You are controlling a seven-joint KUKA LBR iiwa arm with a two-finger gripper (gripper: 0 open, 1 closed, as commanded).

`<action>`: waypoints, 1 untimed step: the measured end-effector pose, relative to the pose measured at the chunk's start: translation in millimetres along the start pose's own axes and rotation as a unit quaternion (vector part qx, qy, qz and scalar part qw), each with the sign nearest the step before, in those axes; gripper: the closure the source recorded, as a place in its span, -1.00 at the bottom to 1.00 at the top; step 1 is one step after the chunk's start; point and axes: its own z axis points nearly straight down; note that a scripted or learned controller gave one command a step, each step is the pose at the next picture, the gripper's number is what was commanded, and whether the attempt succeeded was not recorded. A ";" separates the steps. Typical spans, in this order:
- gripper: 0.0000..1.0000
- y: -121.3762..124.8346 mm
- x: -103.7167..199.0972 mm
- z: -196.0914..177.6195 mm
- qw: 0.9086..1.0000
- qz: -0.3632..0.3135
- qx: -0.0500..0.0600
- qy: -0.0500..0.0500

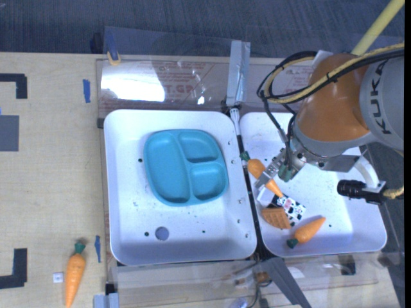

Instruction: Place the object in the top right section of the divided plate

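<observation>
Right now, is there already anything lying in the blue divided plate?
No. The blue divided plate in the left bin shows bare sections, while the toy carrots lie in the right bin.

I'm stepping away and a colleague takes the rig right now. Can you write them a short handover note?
Claw: low in the right bin, over the toys near its left wall; grip can't be judged.
Things: blue divided plate in the left bin, nothing in its sections. Carrot, a small orange piece and a black-and-white toy lie in the right bin.
Done: nothing placed.
Left: pick up an object and put it in the plate's top right section.
</observation>
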 end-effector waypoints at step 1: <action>1.00 0.7 -1.3 -10.4 1.000 0.001 -0.002 -0.002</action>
